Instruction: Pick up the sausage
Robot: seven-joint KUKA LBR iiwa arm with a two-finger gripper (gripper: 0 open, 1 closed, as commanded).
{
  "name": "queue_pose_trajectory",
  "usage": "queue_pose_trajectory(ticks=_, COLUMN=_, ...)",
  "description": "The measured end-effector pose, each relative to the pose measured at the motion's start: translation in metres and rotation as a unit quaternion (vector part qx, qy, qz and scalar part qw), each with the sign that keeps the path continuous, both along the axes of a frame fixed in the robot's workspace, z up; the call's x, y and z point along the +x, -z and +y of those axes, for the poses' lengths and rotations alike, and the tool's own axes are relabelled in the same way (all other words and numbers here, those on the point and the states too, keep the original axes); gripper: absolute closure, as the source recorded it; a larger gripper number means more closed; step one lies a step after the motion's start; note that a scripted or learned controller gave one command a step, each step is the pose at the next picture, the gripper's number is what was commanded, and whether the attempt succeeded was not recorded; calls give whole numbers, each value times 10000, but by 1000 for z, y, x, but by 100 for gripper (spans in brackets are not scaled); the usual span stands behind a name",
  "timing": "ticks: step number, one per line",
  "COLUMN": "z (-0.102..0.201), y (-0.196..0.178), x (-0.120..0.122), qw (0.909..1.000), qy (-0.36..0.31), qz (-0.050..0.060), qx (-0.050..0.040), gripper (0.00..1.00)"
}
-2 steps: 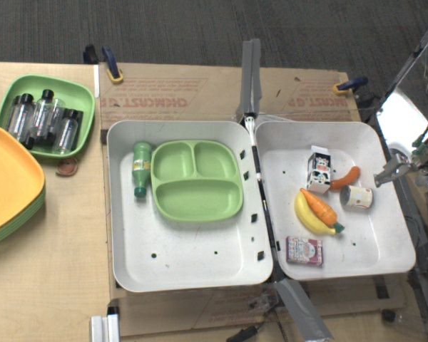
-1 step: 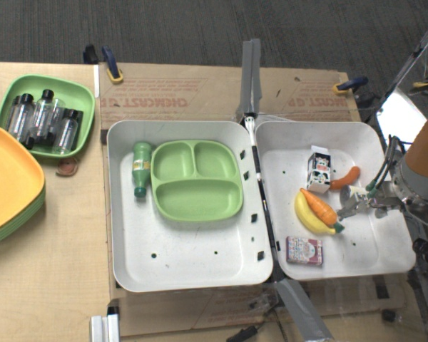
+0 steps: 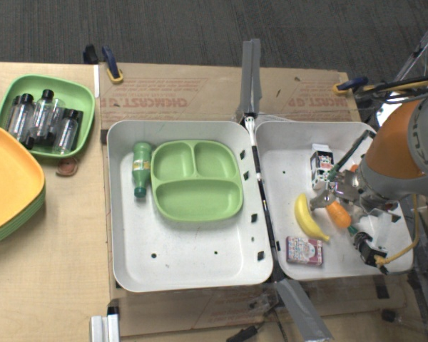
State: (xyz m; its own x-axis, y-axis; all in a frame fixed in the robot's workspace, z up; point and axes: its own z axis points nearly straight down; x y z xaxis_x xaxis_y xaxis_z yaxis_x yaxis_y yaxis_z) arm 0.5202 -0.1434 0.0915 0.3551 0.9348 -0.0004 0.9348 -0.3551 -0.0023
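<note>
Bench w/ two white bins: gripper [image 3: 333,194] seen low in right bin [image 3: 285,148] betw. banana [image 3: 310,218] and orange item [image 3: 339,214], jaw state can't be told, sausage not identified w/ certainty; approach step judged, target must be located next.

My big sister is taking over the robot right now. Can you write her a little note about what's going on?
Gripper: low in the right bin, among the banana, an orange item and a small carton. Whether it is open or shut is not clear.
Sausage: I cannot pick it out for sure in the clutter by the gripper.
Left bin: green divided plate and green bottle.
Done: no lift seen.
Left: find the sausage, grasp, lift.
</note>
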Motion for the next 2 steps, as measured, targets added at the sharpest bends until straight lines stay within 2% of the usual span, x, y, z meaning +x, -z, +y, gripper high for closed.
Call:
queue_pose_trajectory(ticks=1, z=-1, y=-8, x=-1, qw=10000, qy=6, qz=15, qx=1, gripper=100)
queue_pose_trajectory(ticks=2, z=59, y=-99, x=-23, qw=10000, qy=6, qz=8, qx=-6, gripper=100)
